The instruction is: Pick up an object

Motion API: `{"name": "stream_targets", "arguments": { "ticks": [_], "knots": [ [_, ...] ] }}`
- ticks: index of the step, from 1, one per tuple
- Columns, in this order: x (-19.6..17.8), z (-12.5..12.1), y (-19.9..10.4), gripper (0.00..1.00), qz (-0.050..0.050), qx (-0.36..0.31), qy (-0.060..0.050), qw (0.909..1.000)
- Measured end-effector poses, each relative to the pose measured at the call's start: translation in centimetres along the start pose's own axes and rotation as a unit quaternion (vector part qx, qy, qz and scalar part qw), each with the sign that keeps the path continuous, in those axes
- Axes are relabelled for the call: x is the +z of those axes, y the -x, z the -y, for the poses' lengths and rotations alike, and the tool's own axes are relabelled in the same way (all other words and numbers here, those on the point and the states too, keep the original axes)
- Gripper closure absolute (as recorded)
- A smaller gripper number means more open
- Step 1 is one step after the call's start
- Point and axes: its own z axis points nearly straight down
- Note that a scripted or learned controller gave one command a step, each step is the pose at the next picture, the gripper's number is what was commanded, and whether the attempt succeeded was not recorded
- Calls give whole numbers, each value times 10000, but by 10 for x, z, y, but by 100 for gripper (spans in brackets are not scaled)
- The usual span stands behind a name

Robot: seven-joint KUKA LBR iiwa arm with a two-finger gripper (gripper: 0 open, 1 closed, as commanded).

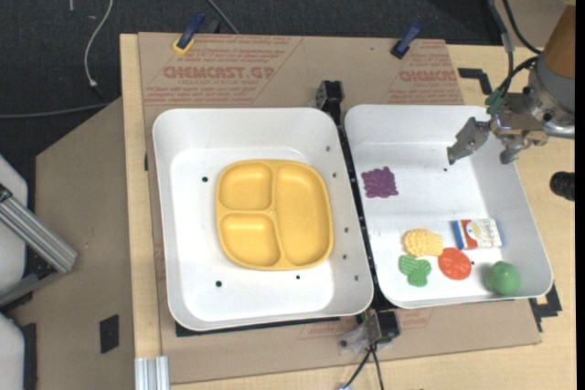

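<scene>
Gripper (486, 142) at upper right of frame, above right bin (402, 125), fingers spread, nothing between them. Purple grapes (379, 183) mid-bin; corn (422, 242), broccoli (415, 269), tomato (454, 264), green ball (502, 278), carton (476, 234) lower right. Yellow tray (274, 214) in left bin (183, 160).

Both white bins (174, 196) look like smooth moulded plastic with a faint sheen. The yellow divided plate (274, 213) is glossy plastic. The surface (302, 68) beneath is matt brown cardboard printed in red. The small toy foods at lower right, such as the green ball (501, 278), appear smooth plastic.
</scene>
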Motion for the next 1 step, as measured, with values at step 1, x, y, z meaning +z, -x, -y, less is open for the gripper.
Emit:
{"name": "stream_targets", "arguments": {
  "ticks": [1],
  "knots": [
    [-7, -2, -1, 0, 12, -16, 66, 10000]
  ]
}}
